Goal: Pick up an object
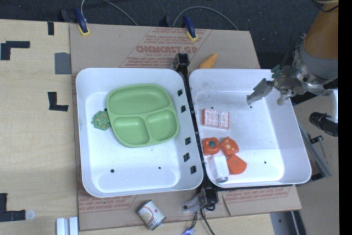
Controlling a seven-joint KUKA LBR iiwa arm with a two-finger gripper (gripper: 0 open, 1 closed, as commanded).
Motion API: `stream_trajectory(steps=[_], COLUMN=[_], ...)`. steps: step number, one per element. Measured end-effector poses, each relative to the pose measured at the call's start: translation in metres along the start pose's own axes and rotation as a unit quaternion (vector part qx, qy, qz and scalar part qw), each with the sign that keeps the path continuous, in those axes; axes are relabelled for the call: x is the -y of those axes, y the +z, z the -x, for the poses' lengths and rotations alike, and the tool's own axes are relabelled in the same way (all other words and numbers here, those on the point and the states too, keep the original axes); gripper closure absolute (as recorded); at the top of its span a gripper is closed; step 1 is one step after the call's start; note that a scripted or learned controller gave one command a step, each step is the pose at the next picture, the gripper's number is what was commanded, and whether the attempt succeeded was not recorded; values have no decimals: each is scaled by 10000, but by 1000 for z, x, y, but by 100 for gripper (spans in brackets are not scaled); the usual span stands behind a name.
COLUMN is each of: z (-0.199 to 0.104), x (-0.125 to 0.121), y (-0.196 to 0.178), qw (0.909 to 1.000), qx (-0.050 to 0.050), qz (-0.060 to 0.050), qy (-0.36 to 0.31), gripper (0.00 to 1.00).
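You have the claw (268,92) hanging over the right bin (286,135), near that bin's far right corner, with the grey arm (319,58) reaching in across the counter's right edge. One finger slants down toward the bin floor and another shows beside it with a gap between them, so the claw reads as spread apart, and nothing sits between the fingers. The things you could pick lie well apart from it, along the right bin's left side: a pink and white packet (215,118) about midway along the divider, then nearer the counter's front edge an orange tomato-like toy (210,145) touching an orange-red piece (229,146), another orange-red piece (236,164) just beside those, and a white object (219,169) close to the front left corner of that bin. In the left bin (88,135) you see a green divided plate (143,115) with a small green knobbly toy (100,120) touching its left rim. A small can (150,213) lies on the counter by its front edge.
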State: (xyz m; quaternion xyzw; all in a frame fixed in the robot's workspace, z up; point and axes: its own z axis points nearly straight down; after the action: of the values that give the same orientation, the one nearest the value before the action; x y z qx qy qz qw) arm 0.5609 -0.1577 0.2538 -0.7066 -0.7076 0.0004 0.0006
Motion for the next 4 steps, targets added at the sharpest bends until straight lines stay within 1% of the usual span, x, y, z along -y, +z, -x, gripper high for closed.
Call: stream_trajectory(steps=[1,2,3,4], z=[-61,-48,-55,-49], x=[9,-36,-93,-77], y=[86,164,163,162], qw=[10000,10000,10000,9999], qx=[-5,-9,3,0], qz=[-11,31,59,101], qy=[-6,-7,-3,2], gripper=[0,0,0,0])
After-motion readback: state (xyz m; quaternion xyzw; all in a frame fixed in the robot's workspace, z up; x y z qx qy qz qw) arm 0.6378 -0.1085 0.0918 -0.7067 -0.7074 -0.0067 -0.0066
